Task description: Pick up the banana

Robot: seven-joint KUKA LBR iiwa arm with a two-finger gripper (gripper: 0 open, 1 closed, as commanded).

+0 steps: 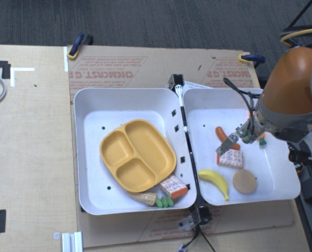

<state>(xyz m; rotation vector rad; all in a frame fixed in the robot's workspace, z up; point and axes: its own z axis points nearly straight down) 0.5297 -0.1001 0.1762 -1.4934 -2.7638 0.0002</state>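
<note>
Two shallow white bins sat side by side on a cardboard sheet (108, 70) spread over the table (24, 167). The right bin (281, 190) held the banana (215, 180), which lay in its near left part, curved, with its tip pointing toward the near edge. Just right of the banana lay a round tan disc (245, 182). Just beyond both lay a small red-and-white box (231, 159), and farther still a red sausage-shaped item (221, 134).

The grey arm (289, 96), with its orange band, reached in from the right over the right bin. Its gripper (230, 143) hung above the red-and-white box, apart from the banana; whether the jaws were spread or pressed together cannot be told, and nothing was seen between them.

The left bin (87, 140) held a yellow 3-compartment plate (137, 154) near its centre. Along the plate's near edge lay a tan wedge (143, 197), a green item (164, 201) and a second small red-and-white box (173, 186). A blue clamp (76, 45) gripped the cardboard's far left corner.
</note>
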